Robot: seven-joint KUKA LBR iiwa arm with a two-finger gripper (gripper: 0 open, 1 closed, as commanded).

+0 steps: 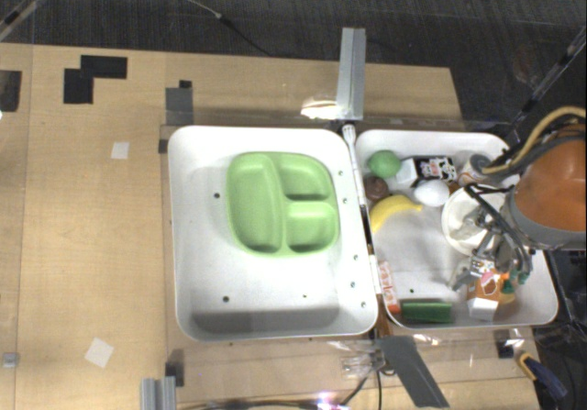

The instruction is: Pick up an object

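The gripper point(479, 269) hangs low over the right bin point(541, 312), toward that bin's four o'clock corner, at the end of the grey arm with its orange band point(555, 186) and a bundle of cables above it. Whether the fingers are spread or closed cannot be told: they are lost in a tangle of dark metal and wires, and nothing can be seen clamped between them.

Right below the gripper, at its five o'clock, lies a small orange and white object point(491, 287), partly hidden, with a small white block point(482, 307) just beside it near the bin's front wall. At the gripper's eleven o'clock sits a white bowl point(459, 214), round and pale, its right side covered by the arm. At eight o'clock, along the front wall, lies a dark green block point(426, 311), long and flat.

Farther out at ten o'clock rests a yellow banana point(393, 210), curved, with a brown round object point(377, 186) near its upper end, a green ball point(383, 163) above that, a white egg-shaped object point(429, 193) and a small black and white package point(433, 166) nearby.

At nine o'clock, the left bin point(197, 307) holds a light green divided tray point(281, 202).
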